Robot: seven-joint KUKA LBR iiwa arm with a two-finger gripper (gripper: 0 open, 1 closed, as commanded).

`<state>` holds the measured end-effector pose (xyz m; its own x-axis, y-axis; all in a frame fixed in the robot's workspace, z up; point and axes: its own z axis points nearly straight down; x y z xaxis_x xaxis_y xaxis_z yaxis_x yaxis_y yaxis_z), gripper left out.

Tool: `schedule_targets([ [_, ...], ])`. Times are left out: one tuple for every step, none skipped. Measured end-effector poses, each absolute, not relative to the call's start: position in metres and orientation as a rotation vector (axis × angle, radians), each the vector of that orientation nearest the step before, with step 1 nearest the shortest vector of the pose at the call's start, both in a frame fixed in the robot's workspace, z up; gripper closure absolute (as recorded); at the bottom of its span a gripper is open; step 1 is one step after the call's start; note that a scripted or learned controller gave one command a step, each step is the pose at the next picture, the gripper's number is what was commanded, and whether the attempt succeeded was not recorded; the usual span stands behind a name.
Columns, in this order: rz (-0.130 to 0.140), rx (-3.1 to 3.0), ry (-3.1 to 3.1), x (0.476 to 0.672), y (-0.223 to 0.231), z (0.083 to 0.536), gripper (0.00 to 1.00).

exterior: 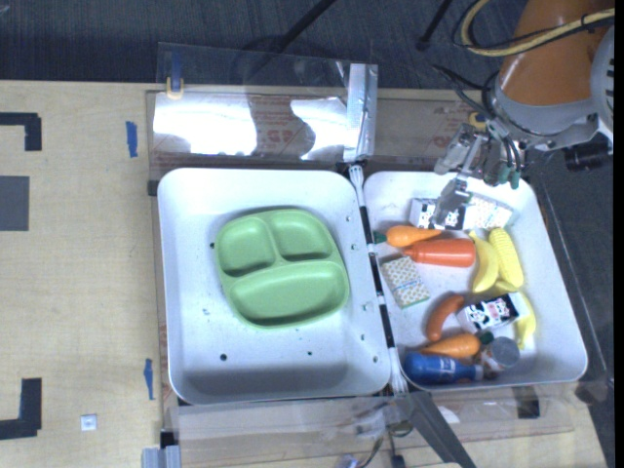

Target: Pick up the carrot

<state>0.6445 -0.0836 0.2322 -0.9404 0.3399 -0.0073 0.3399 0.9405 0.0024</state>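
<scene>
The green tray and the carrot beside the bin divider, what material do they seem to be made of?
The green tray looks like moulded plastic with a matte finish: one even colour, rounded compartment ridges, soft highlights. The carrot seems to be toy plastic, since its orange is uniform and smooth with a slight sheen, though the view is too coarse to be sure.

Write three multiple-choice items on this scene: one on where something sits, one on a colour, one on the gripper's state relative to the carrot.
1. Where does the divided plate lie?
A. left bin
B. right bin
C. on the bench outside the bins

2. What colour is that plate?
A. blue
B. green
C. red

3. How does the carrot stand to the gripper?
A. lifted clear of the bin
B. clamped and hanging over the left bin
C. lying in the right bin, gripper just above it

Answers: 1 A, it sits alone in the left bin. 2 B, it is light green. 3 C, the carrot rests in the right bin among the other items.
</scene>
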Motion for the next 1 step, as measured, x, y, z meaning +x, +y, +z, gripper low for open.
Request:
schedule_targets([
  [0.002, 0.589, 3.083, 0.5905, -0.0424, 0.1852, 0.0],
])
